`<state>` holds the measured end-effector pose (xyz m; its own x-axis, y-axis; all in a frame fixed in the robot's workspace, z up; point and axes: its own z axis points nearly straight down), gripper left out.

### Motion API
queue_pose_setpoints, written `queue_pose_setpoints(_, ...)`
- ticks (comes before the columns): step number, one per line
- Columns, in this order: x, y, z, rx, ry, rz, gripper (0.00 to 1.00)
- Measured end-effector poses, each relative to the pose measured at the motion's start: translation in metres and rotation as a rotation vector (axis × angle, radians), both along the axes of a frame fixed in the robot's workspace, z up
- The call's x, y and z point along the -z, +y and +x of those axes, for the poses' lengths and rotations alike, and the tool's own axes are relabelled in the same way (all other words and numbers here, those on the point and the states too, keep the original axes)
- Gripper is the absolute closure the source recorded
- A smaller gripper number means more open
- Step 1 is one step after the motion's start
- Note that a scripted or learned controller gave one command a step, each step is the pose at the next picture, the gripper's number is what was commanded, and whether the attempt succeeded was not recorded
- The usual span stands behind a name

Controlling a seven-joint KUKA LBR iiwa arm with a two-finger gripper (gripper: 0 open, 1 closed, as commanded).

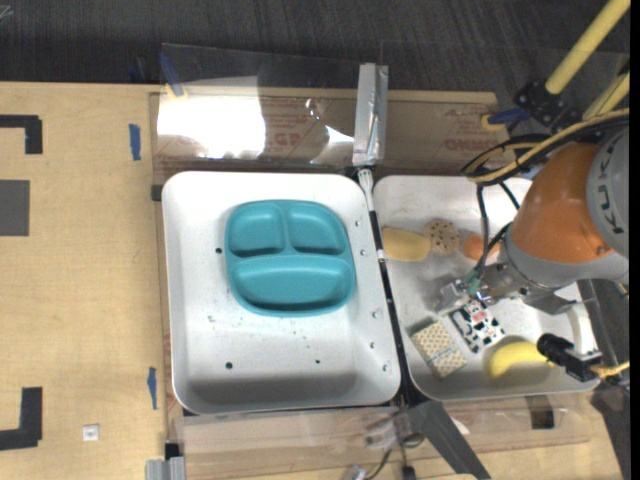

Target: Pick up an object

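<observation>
Objects to pick: lie in the right bin (560,393), scattered over its floor.
Yellow banana-shaped piece (515,359): near the right bin's front edge, just right of the claw, apart from it.
Tan waffle-textured block (438,345): front left part of the right bin, tilted, just left of the claw.
Pale yellow oblong piece (404,244): back left part of the right bin, close to the wall shared with the left bin.
Round speckled cookie-like piece (441,234): just right of the pale oblong piece, near it.
Small orange piece (474,247): right of the cookie-like piece, partly under the arm's wrist.
Claw (474,320): low over the middle of the right bin, between the waffle block and the banana-shaped piece; dark and metallic, with small red and white markings; spread or pressed together, cannot tell; nothing visibly pinched.
Arm (565,218): enters from the right, orange band above the grey wrist, black and yellow cables looping beside it.
Left bin (190,348): white, shallow, touching the right bin along one side.
Teal divided tray (290,254): lies flat in the back half of the left bin, three compartments, two small at the back, one wide at the front.
Counter (70,298): pale wood, black and blue tape marks, a clear plastic sheet behind the bins.
</observation>
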<state>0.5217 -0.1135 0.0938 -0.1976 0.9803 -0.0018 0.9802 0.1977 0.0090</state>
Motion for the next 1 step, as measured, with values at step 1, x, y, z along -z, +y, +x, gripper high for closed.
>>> queue_pose_setpoints(1, -0.0869, 0.0596, 0.0311, 0.293, 0.014, 0.000, 1.00)
